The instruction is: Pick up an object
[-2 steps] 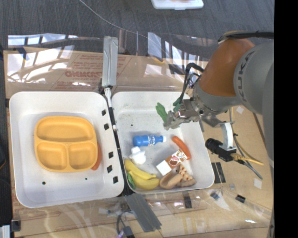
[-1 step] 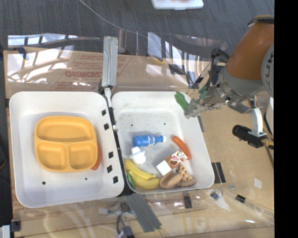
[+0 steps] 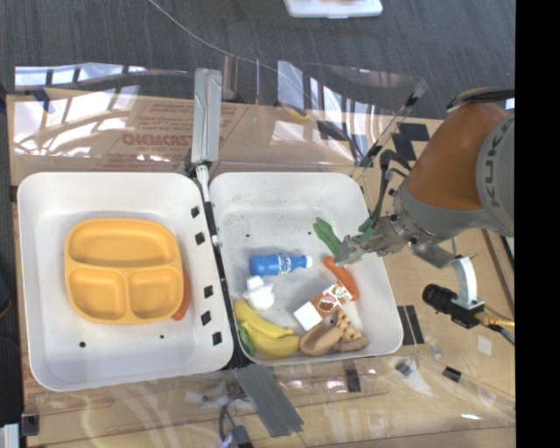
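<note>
Orange carrot (image 3: 341,276), lying flat, right bin (image 3: 289,197), near right wall

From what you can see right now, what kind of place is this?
Probably a robotics lab bench set up for grasping trials. A robot arm reaches over two white bins; the right bin holds toy food such as a banana and a carrot, and the left a yellow divided tray.

My fingers (image 3: 348,251) are too small and blurred against the green piece (image 3: 327,234) to tell how they stand, and the carrot (image 3: 342,276) beneath is partly covered by them. The white object (image 3: 333,7) at the top is cut off by the edge, and my arm (image 3: 459,166) runs out at the right. The banana (image 3: 265,332) hides part of something green at the right bin's (image 3: 289,197) lower wall, and the orange tray (image 3: 124,269) hides most of a red-orange thing (image 3: 182,302) beside it.
</note>
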Controlling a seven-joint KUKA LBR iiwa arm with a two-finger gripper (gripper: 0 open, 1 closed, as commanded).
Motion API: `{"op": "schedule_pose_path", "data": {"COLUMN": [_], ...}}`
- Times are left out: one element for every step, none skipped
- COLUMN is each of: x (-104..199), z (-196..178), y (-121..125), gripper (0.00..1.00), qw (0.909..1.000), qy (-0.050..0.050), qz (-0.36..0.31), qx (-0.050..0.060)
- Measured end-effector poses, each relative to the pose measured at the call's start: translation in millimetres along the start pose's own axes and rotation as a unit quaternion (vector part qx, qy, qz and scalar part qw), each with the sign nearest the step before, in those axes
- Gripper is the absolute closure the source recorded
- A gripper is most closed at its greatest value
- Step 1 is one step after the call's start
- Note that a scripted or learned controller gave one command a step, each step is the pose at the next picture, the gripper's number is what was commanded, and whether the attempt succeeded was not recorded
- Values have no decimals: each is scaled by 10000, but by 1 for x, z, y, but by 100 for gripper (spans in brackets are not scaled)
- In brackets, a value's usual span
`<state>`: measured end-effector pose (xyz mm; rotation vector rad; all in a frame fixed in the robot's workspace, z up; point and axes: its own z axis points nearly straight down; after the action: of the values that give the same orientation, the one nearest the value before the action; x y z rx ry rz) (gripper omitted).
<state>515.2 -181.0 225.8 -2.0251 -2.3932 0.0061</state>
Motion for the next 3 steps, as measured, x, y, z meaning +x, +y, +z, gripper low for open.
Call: {"op": "schedule_pose_path", "data": {"x": [12,12,10], "z": [-23,-23,-28], "y": [84,83,66], "gripper": [100,0,0], "qw": [9893,9892,9874], "qy": [-8,-8,3], "qz": [1460,1464,1585], "qx": [-33,-31,-10]}}
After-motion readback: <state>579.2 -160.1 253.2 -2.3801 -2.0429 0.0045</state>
